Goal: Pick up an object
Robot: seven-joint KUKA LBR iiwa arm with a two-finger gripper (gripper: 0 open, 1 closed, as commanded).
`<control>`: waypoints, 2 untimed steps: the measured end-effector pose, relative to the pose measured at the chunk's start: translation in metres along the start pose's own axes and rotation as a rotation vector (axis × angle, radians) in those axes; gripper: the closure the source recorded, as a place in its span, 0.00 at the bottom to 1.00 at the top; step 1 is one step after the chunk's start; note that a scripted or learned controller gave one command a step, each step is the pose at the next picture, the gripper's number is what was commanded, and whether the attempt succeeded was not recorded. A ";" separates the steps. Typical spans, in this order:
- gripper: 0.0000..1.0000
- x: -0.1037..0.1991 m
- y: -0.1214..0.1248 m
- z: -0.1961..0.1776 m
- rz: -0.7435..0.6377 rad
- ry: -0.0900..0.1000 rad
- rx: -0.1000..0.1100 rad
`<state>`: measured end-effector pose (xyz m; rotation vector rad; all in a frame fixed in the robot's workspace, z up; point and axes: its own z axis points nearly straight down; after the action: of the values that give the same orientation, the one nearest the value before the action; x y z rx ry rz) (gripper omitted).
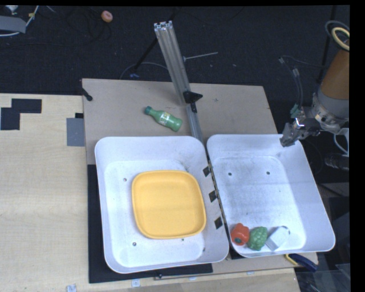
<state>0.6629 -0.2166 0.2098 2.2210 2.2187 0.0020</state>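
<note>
I'm seeing my pincer [290, 137] hovering over the right bin's [311, 188] far corner; how far open, I cannot tell. A red object [240, 234], green object [257, 238] and white block [278, 238] are sitting along its near edge.

A green bottle [163, 118] is seen lying on its side on the tabletop [234, 105], behind the left bin [111, 171]. Just beside it, a slanted aluminium rail [177, 63] is mounted. A small orange ball [106, 16] is seen on the dark floor [239, 34].
</note>
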 end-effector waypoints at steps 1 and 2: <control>1.00 0.045 0.001 -0.010 -0.004 0.001 0.001; 1.00 0.102 -0.002 -0.021 -0.005 0.001 0.002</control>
<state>0.6608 -0.1141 0.2304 2.2169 2.2250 0.0011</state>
